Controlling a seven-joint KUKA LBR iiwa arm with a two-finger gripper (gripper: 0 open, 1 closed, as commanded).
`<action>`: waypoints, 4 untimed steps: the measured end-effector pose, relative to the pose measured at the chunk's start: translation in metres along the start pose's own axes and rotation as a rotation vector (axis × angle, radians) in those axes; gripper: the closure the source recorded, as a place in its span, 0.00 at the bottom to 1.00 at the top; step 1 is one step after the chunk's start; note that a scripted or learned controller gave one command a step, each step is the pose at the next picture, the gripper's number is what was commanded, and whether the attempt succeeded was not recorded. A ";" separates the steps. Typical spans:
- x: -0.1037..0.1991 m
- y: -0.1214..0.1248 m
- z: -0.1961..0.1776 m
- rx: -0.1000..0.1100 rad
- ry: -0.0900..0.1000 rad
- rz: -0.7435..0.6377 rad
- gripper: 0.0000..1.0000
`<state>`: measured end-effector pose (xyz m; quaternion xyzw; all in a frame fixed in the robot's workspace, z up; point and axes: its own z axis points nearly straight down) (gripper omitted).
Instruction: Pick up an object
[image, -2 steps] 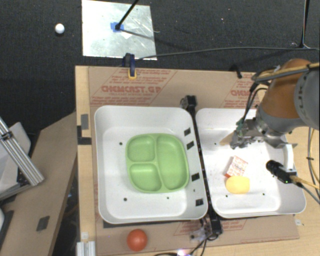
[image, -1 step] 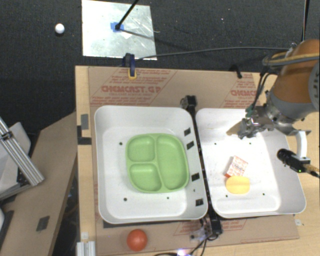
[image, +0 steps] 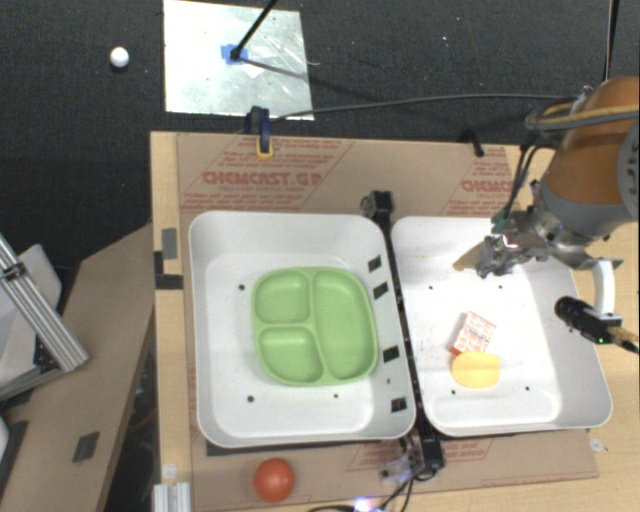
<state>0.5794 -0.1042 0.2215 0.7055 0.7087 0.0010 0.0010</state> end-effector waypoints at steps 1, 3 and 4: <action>0.057 0.006 0.009 0.001 0.001 -0.005 1.00; 0.152 0.023 -0.002 0.000 0.003 -0.005 1.00; 0.209 0.032 -0.008 0.000 0.003 -0.006 1.00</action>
